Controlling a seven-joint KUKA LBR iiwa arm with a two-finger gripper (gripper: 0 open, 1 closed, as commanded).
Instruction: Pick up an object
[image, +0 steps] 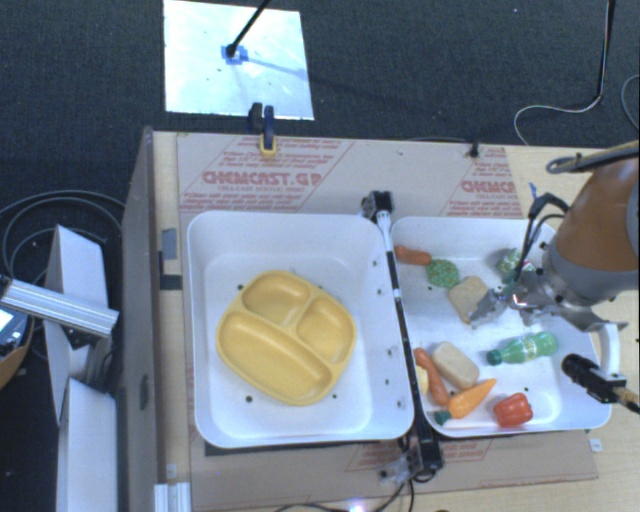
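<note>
The right bin (570, 415) holds several toy foods. At the back lie an orange sausage (412, 256) and a green broccoli piece (442, 271). A beige bread chunk (466, 296) sits just left of my gripper (497, 304), which hangs low over the bin's middle, close to the chunk. A green bottle (522, 348) lies in front of the gripper, and a small green item (509, 263) lies behind it, partly hidden by the wrist. Near the front are a second beige piece (455, 364), an orange carrot (470, 397) and a red pepper (512, 409).
The left bin (220, 240) holds a yellow divided plate (286, 337). A ridge (398, 300) separates the two bins. The arm's orange band (605, 210) and grey wrist (590, 275) cover the right bin's far right side. Cables lie beyond the bench at the back right.
</note>
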